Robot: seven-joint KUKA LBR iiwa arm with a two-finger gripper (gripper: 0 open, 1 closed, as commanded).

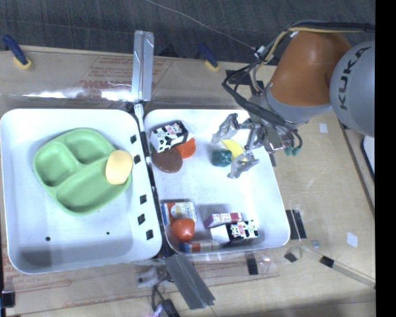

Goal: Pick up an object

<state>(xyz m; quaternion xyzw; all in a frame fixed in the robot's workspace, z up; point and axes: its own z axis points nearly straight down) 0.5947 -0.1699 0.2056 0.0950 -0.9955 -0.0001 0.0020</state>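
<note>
My gripper (234,146) hangs over the upper right of the right bin (267,197), its two metal fingers (223,129) spread open. Between them sit a yellow banana-like object (235,147) and a small teal object (220,157), both resting on the bin floor. Further left lie a black-and-white cow-print carton (168,136), an orange piece (186,148) and a brown disc (166,160). Along the bin's front edge are a red tomato (182,229), a small box (180,211) and a second cow-print carton (235,227).
The left bin (26,243) holds a green divided plate (75,170) with a yellow lemon-like object (118,167) on its right rim. A metal divider post (143,65) stands between the bins. Cables loop beside the wrist.
</note>
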